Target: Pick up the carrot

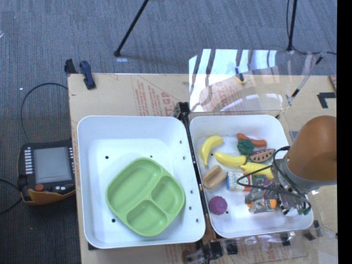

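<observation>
The bench (126, 95) carries two white bins side by side. The left bin (93, 142) holds a green divided plate (145, 196), set toward the near right of that bin. The right bin (275, 126) holds the small items. My arm (314, 150) enters from the right, its orange band above the near right corner of the right bin. My gripper (273, 198) sits low over that corner; I cannot tell how it is set, because the wrist and cables cover it.

Two bananas lie mid-bin: one banana (209, 147) curved at the left, a second banana (230, 159) just right of it. A bread roll (213, 176) lies near the left wall, and a purple ball (218, 204) lies nearer still. The carrot (252, 142) lies at the far side of the right bin, orange with a green top, well apart from my gripper. A small orange piece (260, 205) sits beside my gripper.
</observation>
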